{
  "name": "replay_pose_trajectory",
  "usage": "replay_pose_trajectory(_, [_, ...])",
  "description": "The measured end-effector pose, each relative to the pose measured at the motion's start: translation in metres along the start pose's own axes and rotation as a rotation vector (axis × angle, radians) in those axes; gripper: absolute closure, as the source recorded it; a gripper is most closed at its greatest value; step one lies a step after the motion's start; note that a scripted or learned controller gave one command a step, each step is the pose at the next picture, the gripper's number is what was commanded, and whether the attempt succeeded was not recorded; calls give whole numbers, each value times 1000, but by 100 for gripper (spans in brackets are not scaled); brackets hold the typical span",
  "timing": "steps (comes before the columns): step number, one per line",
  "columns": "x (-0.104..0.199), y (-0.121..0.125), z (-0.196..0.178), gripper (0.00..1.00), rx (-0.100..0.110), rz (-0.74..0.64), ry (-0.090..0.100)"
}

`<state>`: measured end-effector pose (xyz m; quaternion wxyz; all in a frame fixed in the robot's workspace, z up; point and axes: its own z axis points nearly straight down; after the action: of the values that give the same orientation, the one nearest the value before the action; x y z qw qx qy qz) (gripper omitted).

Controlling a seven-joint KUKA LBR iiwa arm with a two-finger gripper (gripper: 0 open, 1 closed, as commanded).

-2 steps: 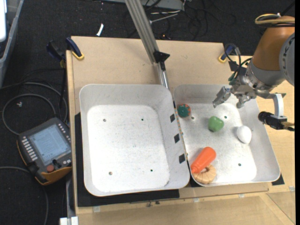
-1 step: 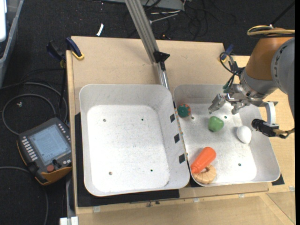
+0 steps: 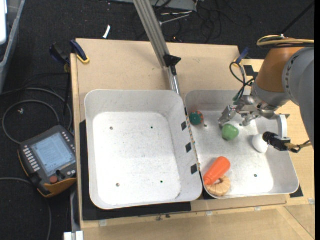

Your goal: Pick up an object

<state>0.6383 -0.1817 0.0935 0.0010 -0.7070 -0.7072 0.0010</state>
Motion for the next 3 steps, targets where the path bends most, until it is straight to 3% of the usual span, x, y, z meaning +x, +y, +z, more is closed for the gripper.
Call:
replay_pose_trajectory(1, [0, 1, -12, 100, -5, -1, -1])
replay_pose_trajectory(3, [-3, 4, -141, 100, -12, -2, -3])
